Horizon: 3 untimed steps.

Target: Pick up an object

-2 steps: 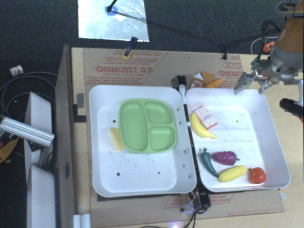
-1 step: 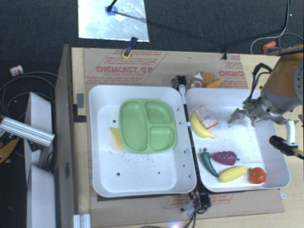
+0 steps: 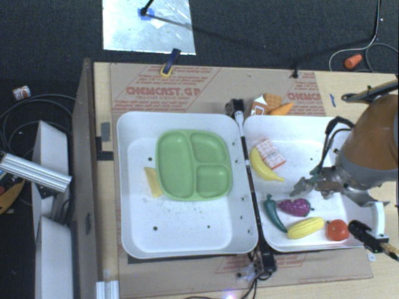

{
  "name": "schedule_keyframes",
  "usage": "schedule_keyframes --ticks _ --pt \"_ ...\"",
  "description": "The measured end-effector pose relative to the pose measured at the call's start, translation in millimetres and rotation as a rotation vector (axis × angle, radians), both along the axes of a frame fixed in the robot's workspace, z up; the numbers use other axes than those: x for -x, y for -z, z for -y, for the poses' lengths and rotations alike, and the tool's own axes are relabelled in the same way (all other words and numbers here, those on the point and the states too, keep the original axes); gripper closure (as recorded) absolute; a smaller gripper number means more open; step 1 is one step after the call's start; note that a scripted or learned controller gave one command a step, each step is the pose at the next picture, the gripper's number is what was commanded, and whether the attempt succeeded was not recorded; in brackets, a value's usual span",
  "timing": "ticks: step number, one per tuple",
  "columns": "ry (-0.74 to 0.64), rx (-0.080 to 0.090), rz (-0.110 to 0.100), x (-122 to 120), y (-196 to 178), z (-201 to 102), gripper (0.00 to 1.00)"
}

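In the right bin (image 3: 293, 136) lie a yellow banana (image 3: 263, 166), a small red-and-white box (image 3: 270, 154), a green pepper (image 3: 274, 213), purple grapes (image 3: 294, 206), a yellow corn cob (image 3: 305, 227) and a red tomato (image 3: 337, 230). My gripper (image 3: 310, 184) hangs over the right bin, just above and right of the grapes, with its grey fingers spread and nothing between them. The orange-banded arm (image 3: 374, 142) comes in from the right and hides part of the bin's right side.
The left bin (image 3: 181, 229) holds a green divided plate (image 3: 192, 165) and a yellow piece (image 3: 153, 182) beside it. An orange carrot (image 3: 280, 109) and an orange block (image 3: 271, 99) lie on the cardboard behind the right bin. Cables run between the bins.
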State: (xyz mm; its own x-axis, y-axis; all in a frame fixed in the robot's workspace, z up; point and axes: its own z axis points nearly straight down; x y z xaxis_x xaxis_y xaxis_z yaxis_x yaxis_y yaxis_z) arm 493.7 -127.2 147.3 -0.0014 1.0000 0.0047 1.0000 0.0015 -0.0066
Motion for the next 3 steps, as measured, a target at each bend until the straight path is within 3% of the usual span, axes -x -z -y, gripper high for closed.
schedule_keyframes --ticks 1,2,3 --pt "0.001 0.004 0.007 -5.0 65.5 -3.2 0.00" --pt "0.000 0.004 0.010 -6.0 52.3 -3.0 1.00" --pt "-0.013 0.003 0.020 -52.9 -42.8 -82.9 1.00"
